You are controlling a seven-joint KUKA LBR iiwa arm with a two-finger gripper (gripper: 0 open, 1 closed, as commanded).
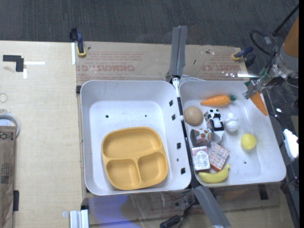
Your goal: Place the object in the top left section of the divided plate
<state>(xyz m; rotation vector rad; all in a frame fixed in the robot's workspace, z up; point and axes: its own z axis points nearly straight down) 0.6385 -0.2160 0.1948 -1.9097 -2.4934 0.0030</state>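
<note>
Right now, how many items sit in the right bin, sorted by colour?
Orange: 2, carrot, second carrot
Yellow: 2, lemon, banana
Tan: 1, ball
Black-white: 1, cow
White: 1, garlic
Red-patterned: 3, can, two boxes
Total: 10

You're looking at a pretty bare-bones rig here: the grey KUKA arm with the orange band (290, 41) is showing just a slice of that orange up at the top right. Black cables (264, 38) are looping off it in a messy curl, and a thin dark rod is running diagonally past the corner. The small silvery metal two-finger gripper (252, 88) is looking cluttered, too blurry for screws or markings.
</note>
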